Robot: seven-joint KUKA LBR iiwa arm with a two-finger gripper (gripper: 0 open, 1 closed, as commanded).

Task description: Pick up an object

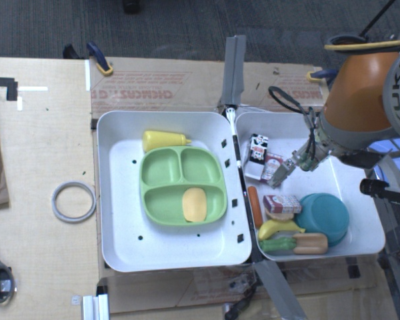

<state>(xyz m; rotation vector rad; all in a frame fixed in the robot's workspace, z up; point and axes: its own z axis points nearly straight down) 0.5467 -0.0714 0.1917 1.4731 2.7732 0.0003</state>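
Two shallow white bins side by side, left bin (113, 179) and right bin (340, 179). Reaching in from the right, over the right bin's upper half, the gripper (280, 173), tilted down toward the left. Directly at its tip, a small white packet (268, 168) with pink-red print, flat on the bin floor near the divider wall. Contact between the two too blurred to judge; open or clenched, impossible to tell. Just above the packet, a little black-and-white carton (258, 148), upright, patched like a cow.

Lower in the same bin, crowded together: an orange sausage shape (254, 204) along the divider, a small red-and-white box (282, 205), a yellow banana (280, 229), a green piece (278, 244), a tan bun shape (311, 243) and a blue bowl (325, 217).

Over in the left bin, a green divided plate (183, 182) with a pale yellow lump (194, 204) in its lower compartment, and a yellow bottle (164, 139) lying just above the plate's rim.
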